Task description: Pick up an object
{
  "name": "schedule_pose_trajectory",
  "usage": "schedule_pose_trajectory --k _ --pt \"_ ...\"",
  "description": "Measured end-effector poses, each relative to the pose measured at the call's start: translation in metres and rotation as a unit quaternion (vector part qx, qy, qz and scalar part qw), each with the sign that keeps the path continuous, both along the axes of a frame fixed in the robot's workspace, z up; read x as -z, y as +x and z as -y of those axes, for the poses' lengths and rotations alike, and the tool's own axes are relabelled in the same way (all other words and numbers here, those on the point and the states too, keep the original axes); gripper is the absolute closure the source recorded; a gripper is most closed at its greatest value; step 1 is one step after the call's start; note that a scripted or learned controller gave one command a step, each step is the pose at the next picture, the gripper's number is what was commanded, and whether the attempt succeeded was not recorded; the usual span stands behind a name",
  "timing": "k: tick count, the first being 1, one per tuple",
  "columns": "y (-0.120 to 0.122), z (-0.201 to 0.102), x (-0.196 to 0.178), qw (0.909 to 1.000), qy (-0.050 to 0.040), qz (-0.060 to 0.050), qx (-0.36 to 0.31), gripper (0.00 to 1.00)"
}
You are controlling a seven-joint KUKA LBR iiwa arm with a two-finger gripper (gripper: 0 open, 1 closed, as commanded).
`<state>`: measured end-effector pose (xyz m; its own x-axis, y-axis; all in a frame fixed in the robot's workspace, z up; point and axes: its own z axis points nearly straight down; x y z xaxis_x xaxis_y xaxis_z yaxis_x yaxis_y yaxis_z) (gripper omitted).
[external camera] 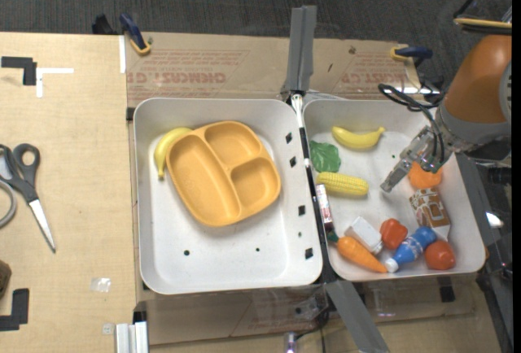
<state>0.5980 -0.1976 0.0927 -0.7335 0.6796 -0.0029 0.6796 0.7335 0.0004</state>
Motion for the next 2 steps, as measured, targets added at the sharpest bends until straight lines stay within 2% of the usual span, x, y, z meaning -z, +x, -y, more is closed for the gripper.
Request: schedule_pose_trajectory --k 1,2 --pt "0.032 -0.089 0.000 0.9997 0.0006 0.000 0.026 0.00" --pt "0.052 -0.096 0.000 0.9960 0.0000 0.001 0.089 0.00"
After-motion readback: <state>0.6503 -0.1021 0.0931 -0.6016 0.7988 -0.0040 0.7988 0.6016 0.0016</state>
